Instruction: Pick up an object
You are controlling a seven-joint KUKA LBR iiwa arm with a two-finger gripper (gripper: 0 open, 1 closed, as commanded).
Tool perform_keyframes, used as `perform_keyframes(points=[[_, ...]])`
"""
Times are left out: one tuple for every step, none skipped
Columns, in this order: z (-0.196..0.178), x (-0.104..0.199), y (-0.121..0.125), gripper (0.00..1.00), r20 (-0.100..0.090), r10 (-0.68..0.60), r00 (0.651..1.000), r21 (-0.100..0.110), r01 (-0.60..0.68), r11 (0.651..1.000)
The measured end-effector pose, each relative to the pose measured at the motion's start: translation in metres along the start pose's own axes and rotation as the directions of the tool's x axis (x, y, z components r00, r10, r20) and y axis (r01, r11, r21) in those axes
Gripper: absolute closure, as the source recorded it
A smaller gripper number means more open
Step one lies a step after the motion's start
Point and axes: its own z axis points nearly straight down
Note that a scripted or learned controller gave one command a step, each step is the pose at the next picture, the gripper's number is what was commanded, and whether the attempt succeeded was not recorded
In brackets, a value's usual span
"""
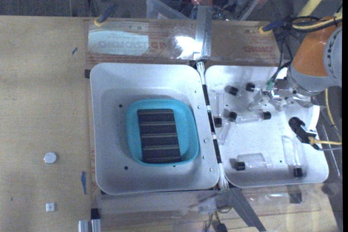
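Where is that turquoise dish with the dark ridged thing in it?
The turquoise dish sits in the middle of the left white bin, left of the divider between bins.

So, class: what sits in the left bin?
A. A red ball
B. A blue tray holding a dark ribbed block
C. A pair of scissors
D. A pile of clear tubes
B: the left bin holds a blue tray with a dark ribbed block inside it.

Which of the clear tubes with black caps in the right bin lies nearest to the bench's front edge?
The clear tube along the front of the right bin. It lies alone there, while the other tubes cluster farther back near the gripper.
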Motion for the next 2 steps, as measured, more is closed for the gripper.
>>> perform_keyframes(points=[[-0.0113, 0.0008, 0.0012, 1.00, 0.001, -0.003, 1.000, -0.003, 0.003, 1.000], [-0.0117, 0.0007, 0.0016, 0.00, 0.001, -0.003, 1.000, -0.004, 0.003, 1.000]])
